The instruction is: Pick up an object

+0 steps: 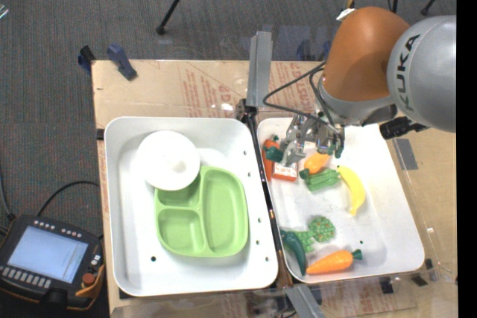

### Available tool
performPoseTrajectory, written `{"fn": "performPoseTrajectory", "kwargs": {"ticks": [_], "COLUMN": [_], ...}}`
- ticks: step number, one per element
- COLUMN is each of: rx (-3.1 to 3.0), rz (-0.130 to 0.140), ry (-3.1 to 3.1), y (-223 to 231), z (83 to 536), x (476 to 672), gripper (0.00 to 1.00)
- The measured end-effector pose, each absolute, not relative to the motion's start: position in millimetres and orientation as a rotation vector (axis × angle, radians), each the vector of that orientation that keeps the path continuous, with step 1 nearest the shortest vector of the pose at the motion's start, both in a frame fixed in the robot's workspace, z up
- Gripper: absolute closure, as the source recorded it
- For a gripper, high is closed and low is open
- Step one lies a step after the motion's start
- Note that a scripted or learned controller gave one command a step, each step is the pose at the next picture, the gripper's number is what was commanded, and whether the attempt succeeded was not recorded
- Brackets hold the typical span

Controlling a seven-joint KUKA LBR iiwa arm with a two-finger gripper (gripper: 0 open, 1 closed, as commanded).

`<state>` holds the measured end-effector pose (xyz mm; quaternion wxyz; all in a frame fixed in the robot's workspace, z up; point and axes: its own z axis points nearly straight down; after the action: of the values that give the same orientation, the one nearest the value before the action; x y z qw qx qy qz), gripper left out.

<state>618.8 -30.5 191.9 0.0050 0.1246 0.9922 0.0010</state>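
I am lowering my claw point(311, 149), grip unclear to me, into crowded toys, risking nudging the small orange piece point(317, 161) against the banana point(353, 189).

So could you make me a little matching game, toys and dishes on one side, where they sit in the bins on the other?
Things:
1. banana
2. carrot
3. white bowl
4. green divided plate

Places:
A. near edge of the right bin
B. far part of the left bin, overlapping the plate's corner
C. middle of the left bin
D. right bin, just right of the gripper

Pairs: 1-D, 2-A, 3-B, 4-C
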Motion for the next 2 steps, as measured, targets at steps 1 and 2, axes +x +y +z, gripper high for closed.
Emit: {"fn": "performPoseTrajectory", "kwargs": {"ticks": [1, 2], "rx": [0.211, 0.209], "rz": [0.002, 0.002], "ry": [3.139, 3.137], "y": [-86.9, -86.5], "z": [152.7, 153.6], "x": [509.9, 510.5], "gripper": [1.0, 0.0]}}
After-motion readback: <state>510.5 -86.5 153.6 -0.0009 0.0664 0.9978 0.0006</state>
